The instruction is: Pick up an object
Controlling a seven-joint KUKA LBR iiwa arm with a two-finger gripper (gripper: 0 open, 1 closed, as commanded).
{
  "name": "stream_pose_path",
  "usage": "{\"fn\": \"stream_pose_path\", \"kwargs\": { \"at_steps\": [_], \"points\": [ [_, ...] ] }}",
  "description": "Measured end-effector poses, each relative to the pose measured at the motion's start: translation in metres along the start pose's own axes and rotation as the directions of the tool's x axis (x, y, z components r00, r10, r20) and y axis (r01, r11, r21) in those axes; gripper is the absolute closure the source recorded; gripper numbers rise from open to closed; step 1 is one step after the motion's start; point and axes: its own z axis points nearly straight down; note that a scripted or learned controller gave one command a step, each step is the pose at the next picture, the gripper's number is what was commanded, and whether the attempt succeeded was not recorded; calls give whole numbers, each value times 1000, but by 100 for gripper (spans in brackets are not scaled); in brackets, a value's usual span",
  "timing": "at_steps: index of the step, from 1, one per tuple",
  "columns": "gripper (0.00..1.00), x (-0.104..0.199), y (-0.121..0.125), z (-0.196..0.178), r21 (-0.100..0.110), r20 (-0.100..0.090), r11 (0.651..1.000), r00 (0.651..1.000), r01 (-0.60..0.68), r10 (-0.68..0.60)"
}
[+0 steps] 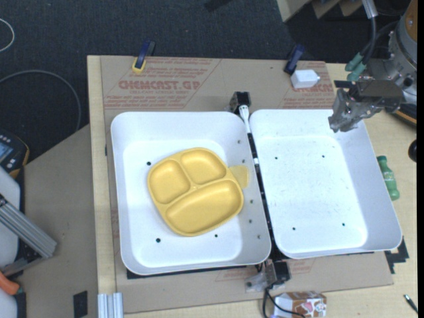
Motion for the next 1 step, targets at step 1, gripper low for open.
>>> {"fn": "stream_pose_path", "kwargs": {
  "at_steps": [1],
  "points": [
    [100,72,-2,48,13,-1,1000,1000,6,-6]
  ]
}}
